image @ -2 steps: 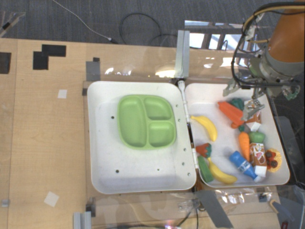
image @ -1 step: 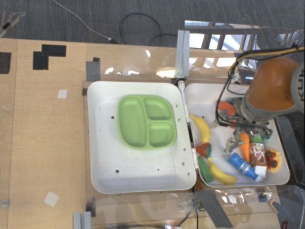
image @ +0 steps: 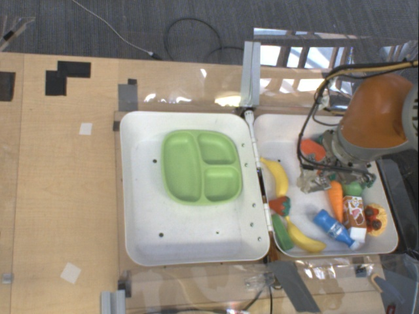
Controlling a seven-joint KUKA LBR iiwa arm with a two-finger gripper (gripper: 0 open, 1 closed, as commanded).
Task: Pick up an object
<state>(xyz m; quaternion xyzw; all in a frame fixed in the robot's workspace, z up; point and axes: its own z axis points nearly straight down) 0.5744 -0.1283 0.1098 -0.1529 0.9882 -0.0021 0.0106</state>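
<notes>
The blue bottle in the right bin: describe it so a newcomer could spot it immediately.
Find the right bin, crowded with toy food beneath the arm. Near its front edge, just right of the lower banana, the blue bottle lies tilted on its side. It is the sole blue item, with a white cap.

The desk (image: 59,195) looks like pale matt wood. Both bins (image: 141,241) are smooth white plastic with a faint sheen. The green tray (image: 200,167) is smooth matt plastic. The bananas (image: 278,175), carrot (image: 336,200) and blue bottle (image: 332,226) look like glossy plastic toys.
</notes>
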